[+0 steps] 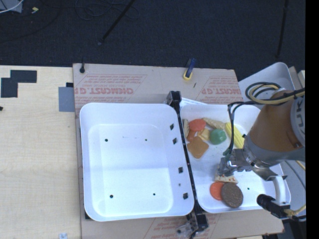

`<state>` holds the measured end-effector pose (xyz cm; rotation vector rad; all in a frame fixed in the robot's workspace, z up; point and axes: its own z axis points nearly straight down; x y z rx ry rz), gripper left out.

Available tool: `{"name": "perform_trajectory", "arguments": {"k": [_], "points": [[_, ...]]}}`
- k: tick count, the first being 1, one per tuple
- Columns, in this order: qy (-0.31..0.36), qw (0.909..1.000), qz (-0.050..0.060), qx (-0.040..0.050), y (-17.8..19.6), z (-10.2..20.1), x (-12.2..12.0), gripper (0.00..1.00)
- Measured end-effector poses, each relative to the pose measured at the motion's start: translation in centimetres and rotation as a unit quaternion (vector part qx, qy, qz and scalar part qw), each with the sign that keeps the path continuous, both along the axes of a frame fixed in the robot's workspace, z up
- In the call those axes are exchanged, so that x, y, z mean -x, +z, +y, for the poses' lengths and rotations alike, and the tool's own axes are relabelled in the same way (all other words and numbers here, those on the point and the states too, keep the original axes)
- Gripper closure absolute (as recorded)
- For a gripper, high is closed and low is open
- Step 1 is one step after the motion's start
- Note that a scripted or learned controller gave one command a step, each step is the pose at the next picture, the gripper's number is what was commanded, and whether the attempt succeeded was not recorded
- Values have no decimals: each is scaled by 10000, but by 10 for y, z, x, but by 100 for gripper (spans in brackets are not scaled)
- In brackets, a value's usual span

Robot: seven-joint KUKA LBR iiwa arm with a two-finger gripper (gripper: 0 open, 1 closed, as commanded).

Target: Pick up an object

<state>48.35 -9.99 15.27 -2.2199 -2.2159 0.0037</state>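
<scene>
The right bin point(204, 171) holds several small toy foods. A red-orange piece point(197, 125), a green ball point(217, 136) and a yellow piece point(233, 132) lie near its far side, with a brown toast-like slab point(198, 147) just in front of them. Near the front edge sit a red-orange disc point(216, 190) and a brown round cookie point(232, 195). My gripper point(227, 167) hangs low in the bin's middle, right above a tan cracker-like piece point(227, 179). The orange band and wrist point(271, 133) hide part of the bin's right side.
The left bin point(132, 161) stands beside the right one, separated by a black divider with clips point(182, 153). Both rest on a cardboard sheet point(129, 86). A yellow and blue clamp point(188, 69) sits at the cardboard's far edge.
</scene>
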Motion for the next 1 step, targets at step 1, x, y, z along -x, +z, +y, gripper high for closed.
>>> {"name": "perform_trajectory", "arguments": {"k": [1], "points": [[16,10000,-27,13,-43,-18,-89,100]]}}
